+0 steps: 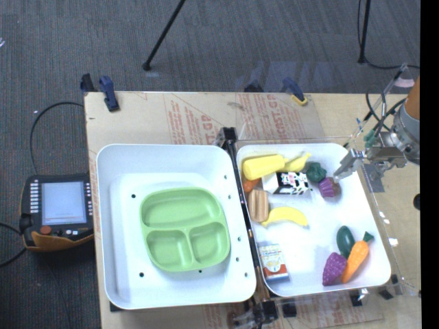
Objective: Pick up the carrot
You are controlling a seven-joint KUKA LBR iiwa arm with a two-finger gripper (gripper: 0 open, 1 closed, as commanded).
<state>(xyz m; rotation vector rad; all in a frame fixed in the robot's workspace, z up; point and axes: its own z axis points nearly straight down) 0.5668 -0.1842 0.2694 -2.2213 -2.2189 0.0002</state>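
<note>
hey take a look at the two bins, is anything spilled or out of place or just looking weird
Nothing stands out. The green tray lies flat in the left bin. The toy foods sit loose in the right bin, none spilled, with the carrot beside the purple grapes. The claw hovers at that bin's far right corner.

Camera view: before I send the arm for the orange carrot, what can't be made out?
- Gripper: too small and blurred to read its finger state.
- Grey arm: cut off by the right edge.
- Orange toy carrot: its left side is overlapped by the purple grape bunch; contact unclear.
- Small carton: label unreadable.
</note>
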